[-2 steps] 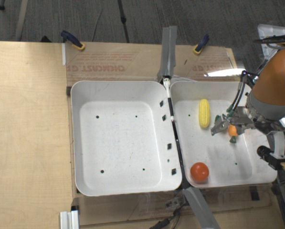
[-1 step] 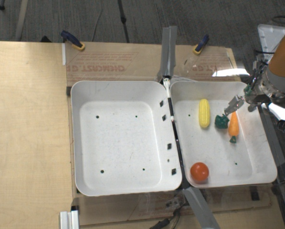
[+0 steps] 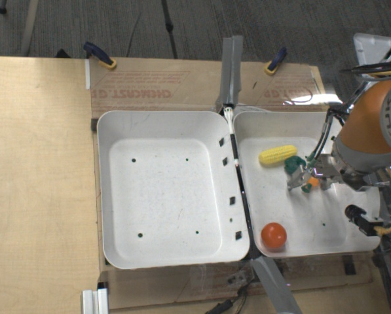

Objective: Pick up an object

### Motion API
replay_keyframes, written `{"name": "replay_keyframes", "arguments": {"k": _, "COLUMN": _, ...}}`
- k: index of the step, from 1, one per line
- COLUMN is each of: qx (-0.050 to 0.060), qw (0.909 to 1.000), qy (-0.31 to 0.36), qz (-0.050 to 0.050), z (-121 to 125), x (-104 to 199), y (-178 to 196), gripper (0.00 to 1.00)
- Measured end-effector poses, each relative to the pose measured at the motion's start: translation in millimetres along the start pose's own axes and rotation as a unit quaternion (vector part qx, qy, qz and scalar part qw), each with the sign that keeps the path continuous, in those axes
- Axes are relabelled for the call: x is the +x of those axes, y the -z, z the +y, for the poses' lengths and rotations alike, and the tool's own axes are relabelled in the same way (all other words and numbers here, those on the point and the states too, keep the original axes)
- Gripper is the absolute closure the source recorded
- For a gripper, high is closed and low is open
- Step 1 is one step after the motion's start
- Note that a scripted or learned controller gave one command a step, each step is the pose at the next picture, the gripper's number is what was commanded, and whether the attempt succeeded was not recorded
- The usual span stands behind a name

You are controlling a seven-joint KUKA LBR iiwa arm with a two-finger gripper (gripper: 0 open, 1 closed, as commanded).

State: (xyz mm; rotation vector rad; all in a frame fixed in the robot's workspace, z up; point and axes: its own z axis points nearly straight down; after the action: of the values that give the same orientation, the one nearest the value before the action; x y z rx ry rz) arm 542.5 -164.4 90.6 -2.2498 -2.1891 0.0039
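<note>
Bench: pale wood top, a brown cardboard sheet (image 3: 202,84) clamped across its rear edge, grey carpet beyond.

Camera view, items as they lie:

- Left bin (image 3: 116,175): white, shallow, a few dark dots on its floor.
- Right bin (image 3: 247,129): white, touching the left bin along a shared middle rim.
- Corn cob (image 3: 278,154): yellow, lying on its side in the upper part of the right bin.
- Green object (image 3: 293,165): small, just beside the corn's right end; kind too small to tell.
- Orange piece (image 3: 312,182): small, at the fingertips, partly hidden.
- Tomato (image 3: 274,235): red-orange, round, near the front rim of the right bin, well apart from the rest.
- Arm (image 3: 372,120): grey with orange band, reaching in from the right.
- Gripper (image 3: 302,179): low over the right bin floor, close to the green object and orange piece; whether open or closed, and whether anything is grasped, cannot be told.

Risk, as a judgement: green object, orange piece and corn crowd together, so a closing grasp might pinch an edge, nudge a neighbour, or come away with nothing. The round tomato would likely roll if struck.
</note>
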Motion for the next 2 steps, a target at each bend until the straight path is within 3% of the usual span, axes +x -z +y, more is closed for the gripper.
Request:
{"name": "replay_keyframes", "arguments": {"k": 1, "qx": 0.000, "qw": 1.0000, "qy": 0.004, "qz": 0.000, "z": -56, "x": 70, "y": 0, "gripper": 0.00}}
{"name": "replay_keyframes", "arguments": {"k": 2, "qx": -0.001, "qw": 1.0000, "qy": 0.009, "qz": -0.001, "z": 46, "x": 60, "y": 0, "gripper": 0.00}}
